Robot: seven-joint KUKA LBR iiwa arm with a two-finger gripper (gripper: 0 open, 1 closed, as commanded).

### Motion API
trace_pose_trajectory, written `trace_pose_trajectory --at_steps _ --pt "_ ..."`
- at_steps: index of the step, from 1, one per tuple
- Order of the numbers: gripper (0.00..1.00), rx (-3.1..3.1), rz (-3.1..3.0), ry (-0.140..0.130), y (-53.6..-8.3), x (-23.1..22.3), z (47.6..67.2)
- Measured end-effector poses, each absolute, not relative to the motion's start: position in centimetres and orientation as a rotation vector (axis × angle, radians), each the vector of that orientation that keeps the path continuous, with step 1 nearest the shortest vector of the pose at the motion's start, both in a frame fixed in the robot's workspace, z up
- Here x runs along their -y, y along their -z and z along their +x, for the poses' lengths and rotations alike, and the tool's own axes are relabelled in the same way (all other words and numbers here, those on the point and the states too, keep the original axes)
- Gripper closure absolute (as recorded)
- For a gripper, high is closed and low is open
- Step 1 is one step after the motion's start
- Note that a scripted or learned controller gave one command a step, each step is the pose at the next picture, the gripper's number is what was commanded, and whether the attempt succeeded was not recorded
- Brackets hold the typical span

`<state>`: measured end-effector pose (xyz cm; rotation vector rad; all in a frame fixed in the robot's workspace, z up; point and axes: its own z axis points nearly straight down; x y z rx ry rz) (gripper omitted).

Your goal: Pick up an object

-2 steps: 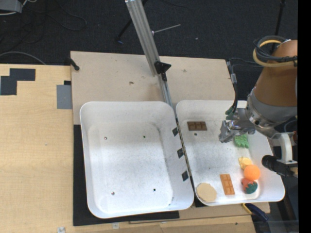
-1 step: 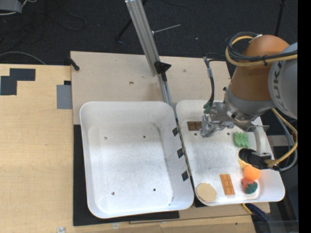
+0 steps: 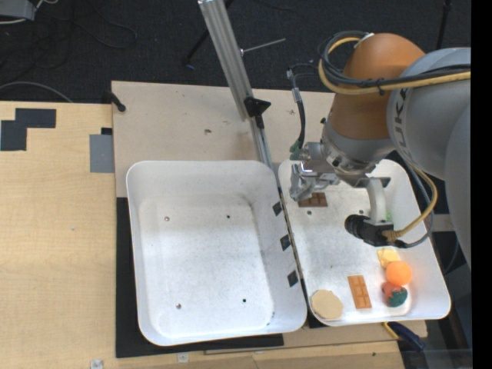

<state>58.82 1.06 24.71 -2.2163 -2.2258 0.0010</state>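
My gripper (image 3: 303, 184) hangs over the far left part of the right bin (image 3: 338, 241), close to the divider between the bins. A small dark brown block (image 3: 313, 200) lies on the bin floor directly below and slightly right of the gripper tip. Whether the gripper touches the block cannot be made out. At the near end of the same bin lie a tan round disc (image 3: 328, 304), an orange-brown rectangular block (image 3: 359, 291), an orange ball (image 3: 397, 273), a yellow piece (image 3: 388, 257) and a small green and red item (image 3: 396, 297).
The left bin (image 3: 154, 206) sits beside the right one, with their rims meeting near my gripper. A slanted aluminium rail (image 3: 231, 60) rises behind the bins. The grey arm with its orange band (image 3: 377, 75) covers the far right of the right bin.
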Motion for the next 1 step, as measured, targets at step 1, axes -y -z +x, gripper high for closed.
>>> trace_pose_trajectory --at_steps 1 --pt "1.00 2.224 -2.216 -0.002 -23.91 -5.24 60.61"
